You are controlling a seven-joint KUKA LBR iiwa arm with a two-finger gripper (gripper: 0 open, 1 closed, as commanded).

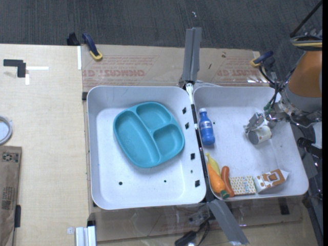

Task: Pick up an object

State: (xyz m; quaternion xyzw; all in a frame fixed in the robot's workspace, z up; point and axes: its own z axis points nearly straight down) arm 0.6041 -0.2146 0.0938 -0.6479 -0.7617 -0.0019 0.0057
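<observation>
The pale wooden table (41, 111) carried two shallow white plastic bins side by side. The left bin (102, 188) and the right bin (292, 188) touched along their inner edges. A sheet of brown cardboard with red printing (143, 65) lay flat under the bins' far side, pinned at its corners by a blue-and-yellow clamp (92, 47) on the left and another clamp (262, 59) on the right. Toward the table's left edge lay a roll of clear tape (4, 131), a brown paper bag (10, 188) and a small black L-shaped marker (15, 65).
</observation>
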